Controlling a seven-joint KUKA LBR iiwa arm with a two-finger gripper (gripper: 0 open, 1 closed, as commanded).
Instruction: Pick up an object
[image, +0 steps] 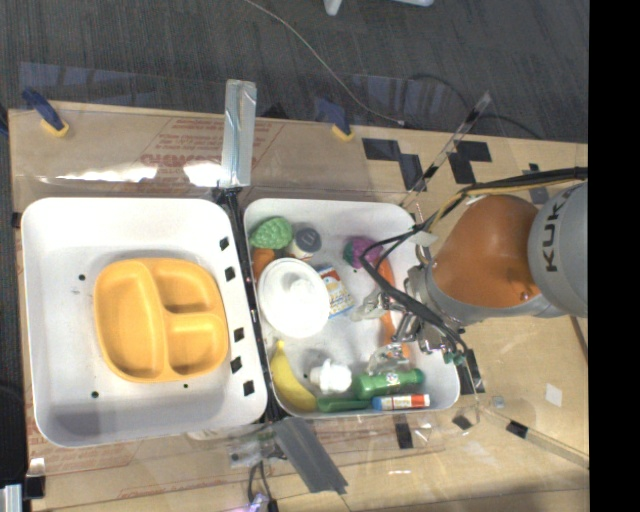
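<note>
We see the right bin (330, 212) crowded: bowl (294, 296), banana (287, 383), green bottle (372, 386) and marker (403, 402) leave only narrow gaps. In the left bin (60, 330), open floor rings the yellow tray (160, 318).

Bench viewed from above at a slant by one fixed cam; both bins (130, 222) framed, arm (500, 255) entering from right.

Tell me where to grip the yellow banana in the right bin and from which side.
Grip the yellow banana at mid-length, coming straight down from above. It lies flat along the white bin's left wall, so set the jaws across its narrow width, likely clearing the green bottle.
</note>
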